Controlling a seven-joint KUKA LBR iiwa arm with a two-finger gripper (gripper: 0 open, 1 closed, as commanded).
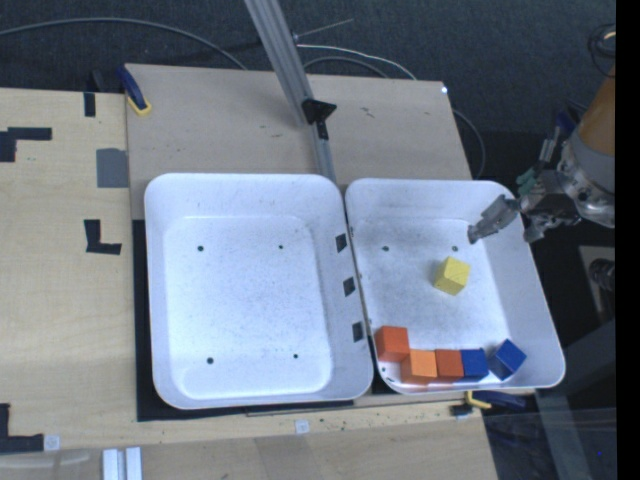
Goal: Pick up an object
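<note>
My end effector [512, 218] hangs over the upper right edge of the right bin [400, 200], one grey finger [490, 218] slanting in toward the bin floor; a second dark finger lies just to its right, and the two stand apart with nothing between them. The left bin [165, 268] sits beside it on the desk [60, 298].

The likeliest target is the yellow cube [451, 275], alone near the middle of the right bin, below and a little left of my end effector and well apart from the walls. It rests turned at an angle to the bin edges. I judge it a small, rigid block, light, with flat and probably smooth faces; it should neither crush nor deform, but it may skid on the white floor if I touch one face before the other. The hold I would take is across two opposite side faces, fingers turned to match its rotation, low enough to seat on the flats and not the edges.

Along the lower wall lie two orange cubes [393, 342] [423, 364], a red cube [448, 363] and two blue cubes [474, 364] [509, 356], touching in a row. They look alike in build, but I judge them awkward: packed against one another and the wall, they leave little room for a finger on either side.
</note>
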